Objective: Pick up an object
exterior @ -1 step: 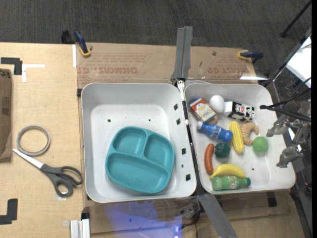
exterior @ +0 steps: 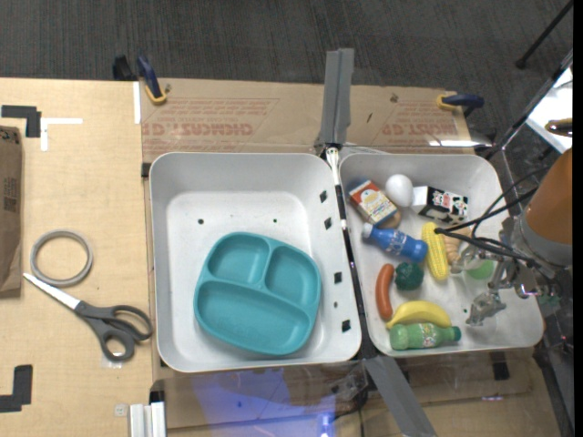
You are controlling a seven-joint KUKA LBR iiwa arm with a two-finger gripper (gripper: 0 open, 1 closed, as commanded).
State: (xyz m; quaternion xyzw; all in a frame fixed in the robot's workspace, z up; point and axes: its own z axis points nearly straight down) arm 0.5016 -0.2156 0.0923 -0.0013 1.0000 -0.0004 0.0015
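The right bin [exterior: 510,198] holds several small items. A little carton [exterior: 373,203], a white ball [exterior: 399,188] and a black-and-white toy [exterior: 446,205] lie at the back. In the middle are a blue bottle [exterior: 394,241], a yellow corn cob [exterior: 435,251], a dark green piece [exterior: 410,276] and a red sausage [exterior: 385,289]. A banana [exterior: 421,312] and a green bottle [exterior: 424,336] lie at the front. My gripper [exterior: 487,299] hangs low over the bin's right side, next to a pale green object [exterior: 479,264] and to the right of the banana. I see nothing gripped.
The left bin [exterior: 182,189] holds a teal divided plate [exterior: 260,291]. On the bench to the left lie scissors [exterior: 91,317], a tape roll [exterior: 61,256] and a brown bag [exterior: 9,208]. Cables trail from the arm [exterior: 554,209] across the right bin's right edge.
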